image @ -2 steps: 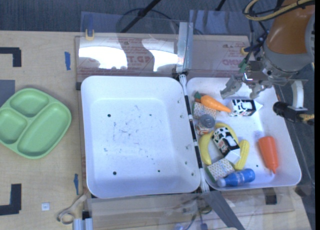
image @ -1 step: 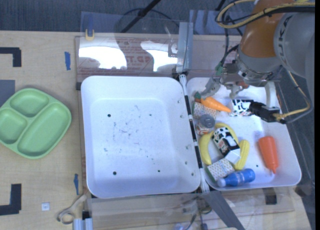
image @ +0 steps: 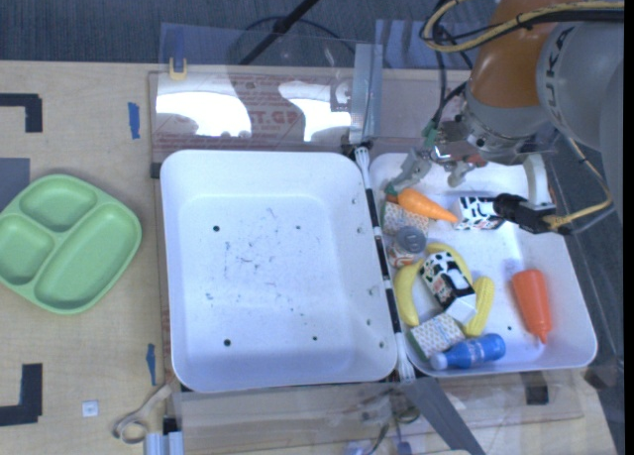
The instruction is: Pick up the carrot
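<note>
End effector [image: 436, 158] open over rt bin's [image: 575, 284] far-left corner — fingers spread, nothing between; carrot [image: 426, 204] lies just below it, beside cow toy [image: 476, 211]; second orange piece [image: 532, 301] near rt wall.

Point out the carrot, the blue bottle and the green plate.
carrot [image: 428, 205], camera view, middle of its orange body.
blue bottle [image: 474, 352], camera view, middle of its side.
green plate [image: 65, 242], camera view, ridge between compartments.

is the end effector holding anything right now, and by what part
Nothing is held. The end effector hangs just above the carrot in the right bin.
</note>
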`<state>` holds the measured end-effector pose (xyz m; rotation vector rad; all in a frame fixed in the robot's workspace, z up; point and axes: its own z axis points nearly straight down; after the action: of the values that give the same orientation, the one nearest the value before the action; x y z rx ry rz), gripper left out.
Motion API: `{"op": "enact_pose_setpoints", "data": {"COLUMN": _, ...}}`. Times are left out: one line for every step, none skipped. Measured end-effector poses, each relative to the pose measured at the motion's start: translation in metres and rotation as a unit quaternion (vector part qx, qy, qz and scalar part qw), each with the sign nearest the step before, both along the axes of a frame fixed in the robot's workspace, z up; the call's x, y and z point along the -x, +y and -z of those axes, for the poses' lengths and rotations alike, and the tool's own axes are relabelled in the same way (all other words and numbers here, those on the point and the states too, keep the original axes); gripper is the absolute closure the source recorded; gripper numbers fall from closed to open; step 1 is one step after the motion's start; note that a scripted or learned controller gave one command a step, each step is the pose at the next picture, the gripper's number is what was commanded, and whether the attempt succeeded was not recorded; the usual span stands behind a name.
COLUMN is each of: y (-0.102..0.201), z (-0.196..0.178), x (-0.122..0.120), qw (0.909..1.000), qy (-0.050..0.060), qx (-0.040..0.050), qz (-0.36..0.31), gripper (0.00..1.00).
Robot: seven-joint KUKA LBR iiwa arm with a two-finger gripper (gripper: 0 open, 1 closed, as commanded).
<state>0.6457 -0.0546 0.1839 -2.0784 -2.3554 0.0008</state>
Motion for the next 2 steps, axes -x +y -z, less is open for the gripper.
{"op": "enact_pose_setpoints", "data": {"y": 0.008, "z": 0.0, "x": 0.025, "qw": 1.0, "qy": 0.002, "qx": -0.0005, "qz": -0.001, "gripper": 0.0}}
{"op": "enact_pose_setpoints", "data": {"y": 0.002, "z": 0.0, "x": 0.007, "qw": 0.9996, "qy": -0.001, "qx": 0.0002, "qz": -0.03, "gripper": 0.0}}
